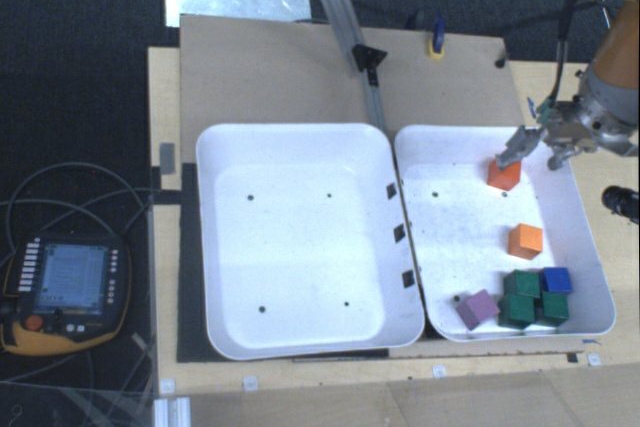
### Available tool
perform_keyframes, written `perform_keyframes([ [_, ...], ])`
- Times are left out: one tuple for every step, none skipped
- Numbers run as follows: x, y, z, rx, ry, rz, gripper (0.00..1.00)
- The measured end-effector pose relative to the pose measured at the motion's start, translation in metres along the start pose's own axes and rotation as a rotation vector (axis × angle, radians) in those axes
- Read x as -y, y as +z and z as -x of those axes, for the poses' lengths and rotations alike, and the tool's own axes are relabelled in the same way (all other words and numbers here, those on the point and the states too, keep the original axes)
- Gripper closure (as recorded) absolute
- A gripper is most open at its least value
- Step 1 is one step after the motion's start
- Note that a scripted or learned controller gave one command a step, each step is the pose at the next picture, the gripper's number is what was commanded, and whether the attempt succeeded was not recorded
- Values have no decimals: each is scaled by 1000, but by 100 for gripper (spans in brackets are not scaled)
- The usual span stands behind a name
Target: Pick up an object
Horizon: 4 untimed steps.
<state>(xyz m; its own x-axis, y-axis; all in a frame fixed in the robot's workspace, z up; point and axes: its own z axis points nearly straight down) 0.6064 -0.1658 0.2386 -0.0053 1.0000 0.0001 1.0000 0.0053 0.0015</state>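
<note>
Matte cubes in right bin: red block, orange, purple, green, blue. Gripper angled in from right, spread wide over red block, gripping nothing.

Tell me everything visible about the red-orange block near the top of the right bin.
The red-orange block is a small cube-like piece with a matte, uniform surface, a brighter top face and a darker side. It sits tilted in the upper part of the right bin, near the far wall, well apart from the orange cube and the green, blue and purple pieces lower down. The tool hangs right at its upper edge; one grey finger overlaps the block, but contact or grip cannot be told.
</note>
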Motion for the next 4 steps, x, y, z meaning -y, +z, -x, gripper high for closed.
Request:
perform_keyframes([
  [0, 0, 0, 0, 0, 0, 0],
  [4, 49, 9, 0, 4, -5, 0],
  [-5, 102, 6, 0, 1, -4, 0],
  [-5, 150, 6, 0, 2, -3, 0],
])
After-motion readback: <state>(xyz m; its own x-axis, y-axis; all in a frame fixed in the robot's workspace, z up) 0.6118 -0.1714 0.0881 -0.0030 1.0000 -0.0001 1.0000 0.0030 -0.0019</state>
